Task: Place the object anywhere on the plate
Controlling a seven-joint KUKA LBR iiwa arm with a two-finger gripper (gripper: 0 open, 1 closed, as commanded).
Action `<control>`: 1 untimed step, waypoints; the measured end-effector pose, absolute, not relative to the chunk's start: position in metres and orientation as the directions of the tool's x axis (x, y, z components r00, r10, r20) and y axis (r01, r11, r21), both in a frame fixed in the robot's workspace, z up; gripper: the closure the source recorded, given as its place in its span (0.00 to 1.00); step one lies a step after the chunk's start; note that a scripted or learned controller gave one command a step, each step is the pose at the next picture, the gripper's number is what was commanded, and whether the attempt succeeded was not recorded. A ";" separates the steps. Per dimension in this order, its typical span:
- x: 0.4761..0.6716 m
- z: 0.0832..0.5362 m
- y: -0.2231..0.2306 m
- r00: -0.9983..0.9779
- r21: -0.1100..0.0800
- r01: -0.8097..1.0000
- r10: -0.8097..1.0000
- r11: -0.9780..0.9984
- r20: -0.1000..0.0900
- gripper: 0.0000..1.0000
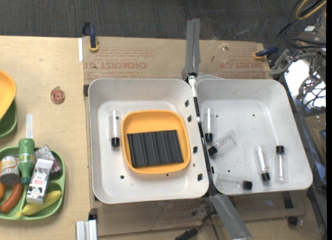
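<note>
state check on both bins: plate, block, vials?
Orange square plastic plate: flat in the left bin, loaded.
Black ribbed rectangular block: lying flat on the plate.
Clear black-capped vial: lying beside the plate, left bin.
Five clear black-capped vials, e.g.: lying loose in the right white bin.

Orange plate [132, 124], black ribbed block [155, 148]

A single fixed camera looks down from above at a slant, set far enough back to take in both shallow white plastic bins [98, 130] side by side, the brown cardboard sheet [145, 60] beneath them, the pale wooden bench top [41, 67] at left, and dark floor [155, 0] beyond.
</note>
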State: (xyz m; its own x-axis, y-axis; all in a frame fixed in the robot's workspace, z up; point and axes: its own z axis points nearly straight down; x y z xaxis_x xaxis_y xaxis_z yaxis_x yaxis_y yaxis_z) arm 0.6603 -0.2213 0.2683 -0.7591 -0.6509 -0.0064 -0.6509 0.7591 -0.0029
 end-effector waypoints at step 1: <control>0.660 0.249 -0.215 -0.526 -0.002 -0.850 -0.850 0.526 -0.005 0.00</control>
State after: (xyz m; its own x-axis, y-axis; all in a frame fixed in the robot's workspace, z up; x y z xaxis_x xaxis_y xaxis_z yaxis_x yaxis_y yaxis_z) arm 0.6601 -0.2146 0.2495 -0.5264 -0.8502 -0.0051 -0.8502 0.5265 -0.0019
